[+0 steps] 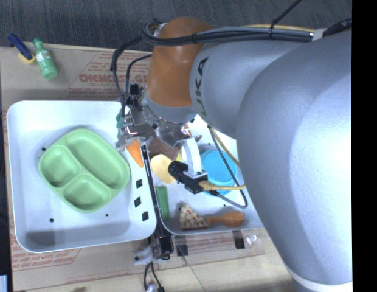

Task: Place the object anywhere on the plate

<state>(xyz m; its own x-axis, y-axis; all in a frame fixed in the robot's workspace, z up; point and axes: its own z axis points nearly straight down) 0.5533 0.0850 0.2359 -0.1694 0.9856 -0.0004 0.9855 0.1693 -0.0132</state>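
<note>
Leftmost, a green bottle [45, 59] lies on the cardboard beyond the bins. Below it, the left white bin [24, 163] holds a green divided plate [84, 168], tilted, with three compartments. Next, at the wall between the bins, the gripper [135, 140] hangs under the arm's orange band [176, 66]; an orange carrot-like object [135, 152] shows just below it, right at the divider, but whether the gripper is apart, together or clamped on that piece I cannot tell. Further right, the right bin [204, 227] holds a pale yellow round piece [162, 166], a blue round item [217, 166], a green stick-shaped item [162, 202], a brown cone-like piece [191, 218] and a brown handle-shaped item [228, 218].
</note>
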